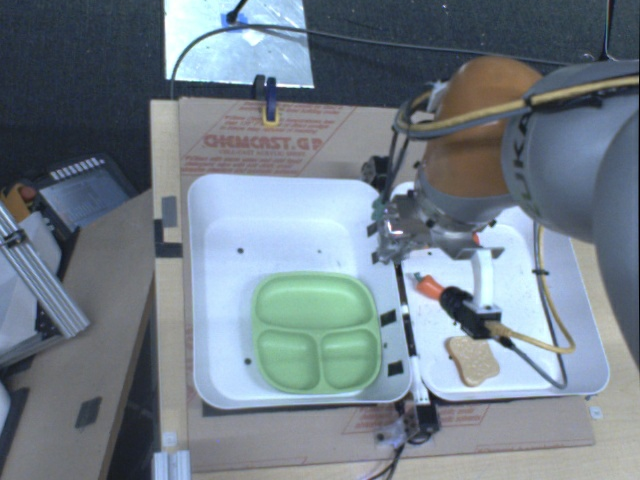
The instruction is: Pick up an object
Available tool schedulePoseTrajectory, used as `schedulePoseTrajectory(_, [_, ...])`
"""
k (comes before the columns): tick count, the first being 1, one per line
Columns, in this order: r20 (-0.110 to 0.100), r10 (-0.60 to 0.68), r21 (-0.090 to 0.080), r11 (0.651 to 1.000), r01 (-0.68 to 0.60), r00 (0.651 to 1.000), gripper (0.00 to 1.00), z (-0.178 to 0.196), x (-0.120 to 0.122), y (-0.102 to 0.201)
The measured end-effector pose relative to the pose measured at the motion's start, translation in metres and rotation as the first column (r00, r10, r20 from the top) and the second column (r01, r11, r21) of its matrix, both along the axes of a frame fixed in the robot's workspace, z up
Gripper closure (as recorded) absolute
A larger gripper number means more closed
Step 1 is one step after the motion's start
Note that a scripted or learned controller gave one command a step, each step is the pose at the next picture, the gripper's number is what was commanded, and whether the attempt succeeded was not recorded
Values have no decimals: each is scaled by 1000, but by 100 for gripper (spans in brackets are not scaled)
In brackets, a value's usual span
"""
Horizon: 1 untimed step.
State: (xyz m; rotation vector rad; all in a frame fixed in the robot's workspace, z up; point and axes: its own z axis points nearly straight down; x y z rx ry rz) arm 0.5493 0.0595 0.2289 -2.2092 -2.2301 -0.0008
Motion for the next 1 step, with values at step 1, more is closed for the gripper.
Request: schedulePoseTrajectory(1, [-1,-2,-1,1000,2,1000,100,-7,-27,42])
